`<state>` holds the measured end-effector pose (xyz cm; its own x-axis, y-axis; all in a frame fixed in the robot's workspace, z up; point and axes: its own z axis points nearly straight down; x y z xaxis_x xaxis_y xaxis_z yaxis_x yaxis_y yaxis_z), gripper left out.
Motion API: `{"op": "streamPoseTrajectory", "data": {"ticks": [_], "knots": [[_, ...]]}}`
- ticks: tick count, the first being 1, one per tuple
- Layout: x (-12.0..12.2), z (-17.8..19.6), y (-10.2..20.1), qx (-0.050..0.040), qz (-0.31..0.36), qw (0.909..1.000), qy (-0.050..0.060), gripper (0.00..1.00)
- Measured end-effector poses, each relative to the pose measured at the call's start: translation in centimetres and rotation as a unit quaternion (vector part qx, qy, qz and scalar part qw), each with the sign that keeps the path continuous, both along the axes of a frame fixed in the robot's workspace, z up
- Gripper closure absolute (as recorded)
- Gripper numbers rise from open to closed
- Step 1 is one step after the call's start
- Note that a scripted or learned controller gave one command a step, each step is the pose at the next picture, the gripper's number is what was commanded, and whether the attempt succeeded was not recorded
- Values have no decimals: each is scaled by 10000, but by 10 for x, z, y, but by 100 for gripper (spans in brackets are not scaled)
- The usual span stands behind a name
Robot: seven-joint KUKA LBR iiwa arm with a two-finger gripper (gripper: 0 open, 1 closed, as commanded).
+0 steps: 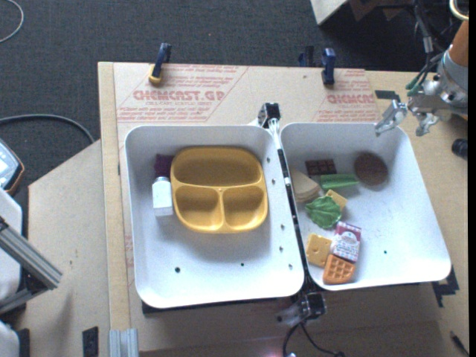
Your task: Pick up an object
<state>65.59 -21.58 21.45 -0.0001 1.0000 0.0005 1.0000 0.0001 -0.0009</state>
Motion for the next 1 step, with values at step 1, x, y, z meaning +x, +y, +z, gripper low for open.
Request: {"op": "streamPoseTrajectory", "data": {"ticks": [1], "knots": [[-1,-43,5,5,11,10000,23,0]]}}
